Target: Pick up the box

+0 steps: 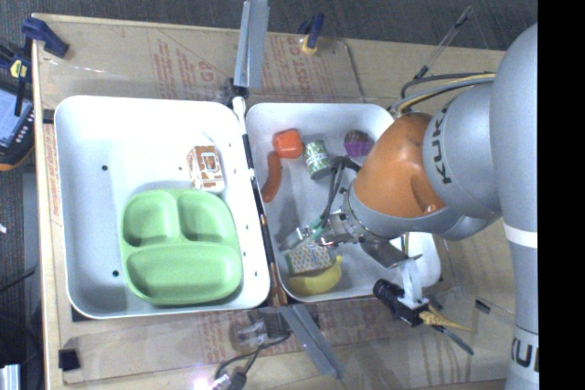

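A small patterned box lies near the front of the right bin, leaning on a yellow banana. My gripper hangs low over the box's upper edge, reaching in from the right below the orange wrist band. Whether it touches the box is unclear. In the left bin, a second small carton with orange and white print lies flat, just above a green divided plate.
The right bin's back holds an orange block, an orange-red strip, a green can and a purple object. The arm's body covers that bin's right half. Clamps and cables lie on the bench around the bins.
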Controlling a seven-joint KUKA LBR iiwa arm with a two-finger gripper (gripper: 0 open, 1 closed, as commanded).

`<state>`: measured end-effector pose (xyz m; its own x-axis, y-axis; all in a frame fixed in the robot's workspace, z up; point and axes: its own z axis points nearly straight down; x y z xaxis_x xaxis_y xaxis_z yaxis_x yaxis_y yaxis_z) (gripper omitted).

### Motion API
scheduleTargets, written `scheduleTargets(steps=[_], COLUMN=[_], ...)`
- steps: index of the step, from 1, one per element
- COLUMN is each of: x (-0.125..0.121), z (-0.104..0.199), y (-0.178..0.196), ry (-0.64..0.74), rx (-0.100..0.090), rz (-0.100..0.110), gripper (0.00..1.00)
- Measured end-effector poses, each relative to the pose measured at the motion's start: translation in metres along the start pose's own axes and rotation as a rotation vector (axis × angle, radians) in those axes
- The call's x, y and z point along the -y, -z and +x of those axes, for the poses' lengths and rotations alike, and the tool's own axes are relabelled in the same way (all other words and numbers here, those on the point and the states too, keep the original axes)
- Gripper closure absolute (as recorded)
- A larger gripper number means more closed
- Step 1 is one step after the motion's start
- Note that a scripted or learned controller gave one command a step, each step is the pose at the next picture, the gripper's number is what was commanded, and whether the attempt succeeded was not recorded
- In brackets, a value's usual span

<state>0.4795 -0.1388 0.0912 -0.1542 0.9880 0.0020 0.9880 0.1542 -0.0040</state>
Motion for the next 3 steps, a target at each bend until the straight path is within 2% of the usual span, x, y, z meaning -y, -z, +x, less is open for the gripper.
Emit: scheduleTargets(steps=[1, 2, 3], x=[0.0, -0.025, -0.014], z=[-0.001, 0.053, 0.111], y=[0.01, 0.204, 0.148], ry=[0.005, 0.083, -0.035], rx=[0.001, 0.003, 0.001], rz=[0.001, -0.005, 0.0], gripper=[1.0, 1.0, 1.0])
